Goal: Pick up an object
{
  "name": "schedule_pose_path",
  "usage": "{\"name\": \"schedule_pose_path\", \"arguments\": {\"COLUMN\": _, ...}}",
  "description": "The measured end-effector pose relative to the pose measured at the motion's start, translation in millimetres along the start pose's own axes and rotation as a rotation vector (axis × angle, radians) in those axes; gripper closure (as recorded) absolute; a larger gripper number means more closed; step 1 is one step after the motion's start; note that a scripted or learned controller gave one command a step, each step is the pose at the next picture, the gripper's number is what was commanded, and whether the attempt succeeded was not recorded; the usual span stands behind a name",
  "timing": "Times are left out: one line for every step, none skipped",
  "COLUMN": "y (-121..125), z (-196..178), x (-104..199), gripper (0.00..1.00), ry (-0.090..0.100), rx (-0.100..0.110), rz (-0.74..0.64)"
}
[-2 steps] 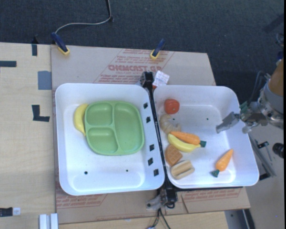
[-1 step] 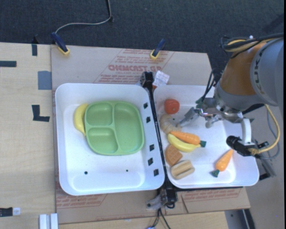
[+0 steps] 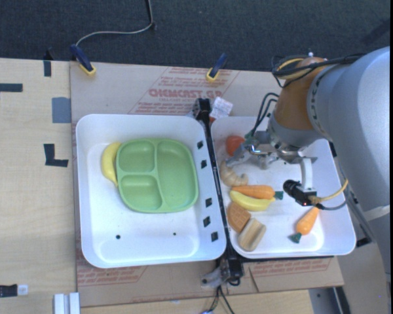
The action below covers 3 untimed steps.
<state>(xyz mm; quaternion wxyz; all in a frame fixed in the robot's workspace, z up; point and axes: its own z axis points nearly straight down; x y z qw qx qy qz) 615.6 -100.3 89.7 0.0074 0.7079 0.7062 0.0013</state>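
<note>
Nearby, orange carrot (image 3: pixel 253 191) atop banana (image 3: pixel 252 203)

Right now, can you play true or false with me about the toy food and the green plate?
1. The green divided plate lies in the left bin. True.
2. A banana lies in the right bin with a carrot resting against it. True.
3. The second carrot sits on the green plate. False: it lies in the right bin, near the right side.
4. The yellow thing beside the plate is in the right bin. False: it is in the left bin, tucked under the plate's left edge.
</note>
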Motion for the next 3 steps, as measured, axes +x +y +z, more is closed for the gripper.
{"name": "schedule_pose_path", "arguments": {"y": 38.6, "z": 3.7, "x": 2.0, "gripper": 0.00, "ry": 0.004, "rx": 0.020, "rz": -0.003}}
{"name": "schedule_pose_path", "arguments": {"y": 53.1, "z": 5.0, "x": -0.3, "gripper": 0.00, "ry": 0.005, "rx": 0.011, "rz": -0.004}}
{"name": "schedule_pose_path", "arguments": {"y": 53.5, "z": -5.4, "x": 0.2, "gripper": 1.00, "ry": 0.004, "rx": 0.010, "rz": -0.005}}
